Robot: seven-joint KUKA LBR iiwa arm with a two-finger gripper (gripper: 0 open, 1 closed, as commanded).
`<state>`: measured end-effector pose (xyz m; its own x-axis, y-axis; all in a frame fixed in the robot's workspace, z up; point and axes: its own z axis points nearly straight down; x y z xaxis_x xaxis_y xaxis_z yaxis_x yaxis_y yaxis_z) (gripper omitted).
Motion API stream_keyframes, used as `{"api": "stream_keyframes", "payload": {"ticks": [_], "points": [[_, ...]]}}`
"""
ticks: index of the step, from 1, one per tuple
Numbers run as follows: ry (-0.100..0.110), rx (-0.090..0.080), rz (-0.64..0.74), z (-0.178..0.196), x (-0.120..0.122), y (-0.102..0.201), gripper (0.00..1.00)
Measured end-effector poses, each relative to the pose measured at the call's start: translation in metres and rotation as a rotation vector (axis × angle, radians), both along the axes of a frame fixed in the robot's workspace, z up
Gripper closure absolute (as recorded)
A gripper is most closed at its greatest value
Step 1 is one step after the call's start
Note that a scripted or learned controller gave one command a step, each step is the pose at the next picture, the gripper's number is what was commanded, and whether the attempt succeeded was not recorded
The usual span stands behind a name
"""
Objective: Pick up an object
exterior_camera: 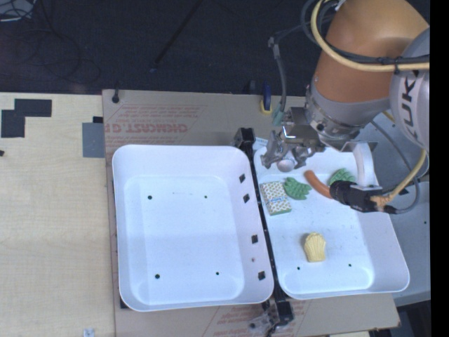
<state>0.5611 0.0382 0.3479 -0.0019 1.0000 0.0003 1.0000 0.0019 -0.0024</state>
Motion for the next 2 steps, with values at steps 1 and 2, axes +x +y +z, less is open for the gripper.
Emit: {"api": "stream_keyframes", "payload": {"ticks": [1, 2], "points": [[0.003, -0.002, -0.002, -0.024, 0.01, -0.002, 1.0], [-0.001, 0.0, 0.001, 0.016, -0.02, 0.022, 1.0]]}}
